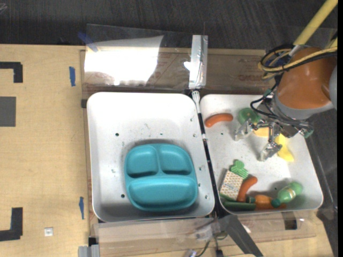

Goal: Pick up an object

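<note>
My gripper point(254, 141) hangs over the upper part of the right bin point(305, 167), open, its two metal fingers point(239, 131) spread apart with bare bin floor between them. An orange sausage-shaped toy point(218, 119) lies just to its left near the bin's top edge. A green toy point(247, 113) sits right behind the fingers. A yellow piece point(284, 150) lies under the wrist, partly hidden by it.
Along the right bin's front edge lie a patterned block point(231, 184) with a green top, an orange carrot-like toy point(247, 188), a small orange piece point(262, 200) and a green round toy point(289, 192). A teal divided tray point(159, 176) rests in the left bin point(102, 143).
</note>
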### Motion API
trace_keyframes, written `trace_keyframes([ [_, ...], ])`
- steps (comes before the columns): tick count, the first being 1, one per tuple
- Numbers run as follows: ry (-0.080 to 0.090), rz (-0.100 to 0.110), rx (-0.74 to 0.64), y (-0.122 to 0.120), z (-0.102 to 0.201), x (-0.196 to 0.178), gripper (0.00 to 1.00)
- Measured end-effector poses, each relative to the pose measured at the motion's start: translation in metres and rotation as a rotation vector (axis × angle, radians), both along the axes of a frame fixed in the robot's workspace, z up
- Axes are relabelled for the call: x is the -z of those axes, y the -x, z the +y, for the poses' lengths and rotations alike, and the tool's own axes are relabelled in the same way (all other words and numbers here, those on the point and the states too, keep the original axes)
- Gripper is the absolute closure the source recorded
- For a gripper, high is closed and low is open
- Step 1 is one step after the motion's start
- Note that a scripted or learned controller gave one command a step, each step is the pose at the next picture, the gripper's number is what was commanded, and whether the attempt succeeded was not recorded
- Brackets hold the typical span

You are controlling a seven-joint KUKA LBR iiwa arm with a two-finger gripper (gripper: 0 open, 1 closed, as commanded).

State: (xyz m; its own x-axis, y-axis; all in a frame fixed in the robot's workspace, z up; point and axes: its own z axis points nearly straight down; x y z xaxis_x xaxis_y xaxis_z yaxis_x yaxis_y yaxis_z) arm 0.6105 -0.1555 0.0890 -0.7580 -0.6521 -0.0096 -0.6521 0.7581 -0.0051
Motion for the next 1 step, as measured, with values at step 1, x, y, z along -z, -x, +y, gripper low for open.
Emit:
trace_keyframes([
  [1,-0.006,0.005,-0.084,-0.0262,-0.0466,0.0018,0.00],
])
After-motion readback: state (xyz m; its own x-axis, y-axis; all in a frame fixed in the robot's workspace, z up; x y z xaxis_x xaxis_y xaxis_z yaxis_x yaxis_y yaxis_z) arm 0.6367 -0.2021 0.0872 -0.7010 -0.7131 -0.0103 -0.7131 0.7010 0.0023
